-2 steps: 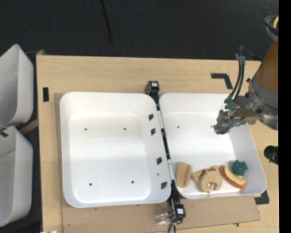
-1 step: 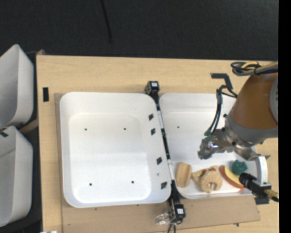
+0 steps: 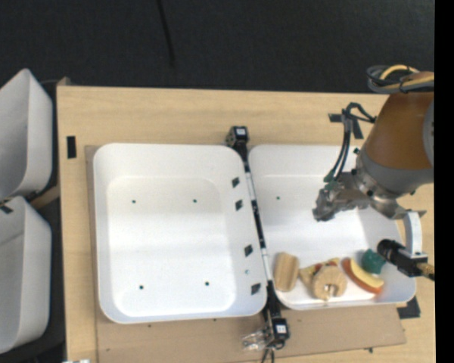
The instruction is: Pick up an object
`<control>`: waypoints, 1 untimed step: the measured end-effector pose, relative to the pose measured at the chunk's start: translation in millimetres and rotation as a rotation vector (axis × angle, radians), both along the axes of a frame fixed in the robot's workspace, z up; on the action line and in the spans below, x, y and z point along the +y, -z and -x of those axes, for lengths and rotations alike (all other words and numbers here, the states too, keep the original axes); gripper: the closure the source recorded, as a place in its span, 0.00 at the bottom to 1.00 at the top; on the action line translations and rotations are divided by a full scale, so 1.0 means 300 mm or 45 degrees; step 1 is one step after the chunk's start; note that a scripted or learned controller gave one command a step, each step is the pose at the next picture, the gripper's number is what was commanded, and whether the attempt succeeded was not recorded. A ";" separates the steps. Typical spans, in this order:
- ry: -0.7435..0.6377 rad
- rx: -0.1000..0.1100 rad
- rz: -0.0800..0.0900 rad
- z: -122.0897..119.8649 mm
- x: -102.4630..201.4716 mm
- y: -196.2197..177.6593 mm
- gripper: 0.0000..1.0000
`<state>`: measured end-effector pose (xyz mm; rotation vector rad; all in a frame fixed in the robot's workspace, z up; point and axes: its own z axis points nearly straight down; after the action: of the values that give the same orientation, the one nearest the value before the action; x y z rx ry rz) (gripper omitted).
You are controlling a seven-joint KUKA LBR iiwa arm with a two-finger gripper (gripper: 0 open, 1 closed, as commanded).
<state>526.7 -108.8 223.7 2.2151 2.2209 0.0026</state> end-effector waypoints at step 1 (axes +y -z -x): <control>0.010 0.010 0.000 0.131 -0.145 0.110 1.00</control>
<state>487.3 -152.4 190.7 2.2280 2.2156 -0.0056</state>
